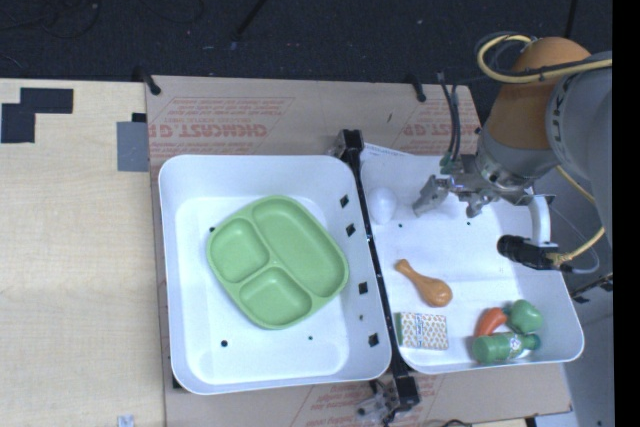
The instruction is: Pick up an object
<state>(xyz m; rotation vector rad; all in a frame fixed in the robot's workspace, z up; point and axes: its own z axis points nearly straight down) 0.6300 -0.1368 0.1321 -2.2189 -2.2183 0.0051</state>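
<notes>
Over the right bin's [560,340] far edge hangs the gripper [455,195], fingers spread apart, clamped on nothing. Nearer the bin's middle lies a drumstick [425,283]; along its near edge, a packet [423,329]; at its near right corner, toy vegetables [508,331]. Nothing lifted yet: choosing, descending, closing and raising all left. Left bin [190,335]: green tray [277,260].

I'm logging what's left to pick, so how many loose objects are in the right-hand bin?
4. A tan drumstick-shaped toy lies mid-bin, a patterned square packet sits at the near edge, and an orange piece touches a green toy in the near right corner. Others may be hidden under the arm.
</notes>
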